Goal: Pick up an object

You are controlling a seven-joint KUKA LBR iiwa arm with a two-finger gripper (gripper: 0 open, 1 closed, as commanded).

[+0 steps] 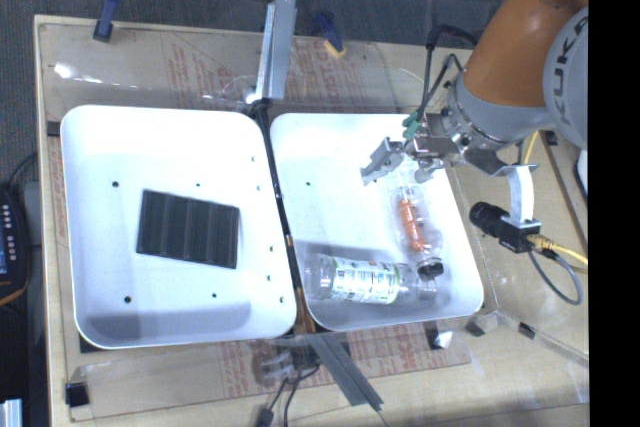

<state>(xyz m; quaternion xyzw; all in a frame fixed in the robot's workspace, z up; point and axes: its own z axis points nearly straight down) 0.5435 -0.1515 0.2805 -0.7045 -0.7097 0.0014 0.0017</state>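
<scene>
Bottles lie in the right bin [300, 215]: an orange vial [411, 218] at 3 o'clock, a clear bottle [362, 279] at 6. Pincer [400, 158] hovers above, released, empty. Approach step; next, descend onto the vial and clench.

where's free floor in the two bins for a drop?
Left bin: bare all around the black ribbed pad, widest along the far wall. Right bin: bare in the far-left part, by the divider. Crowded near its front wall and right side: clear bottle, orange-filled tube, pincer above.
</scene>
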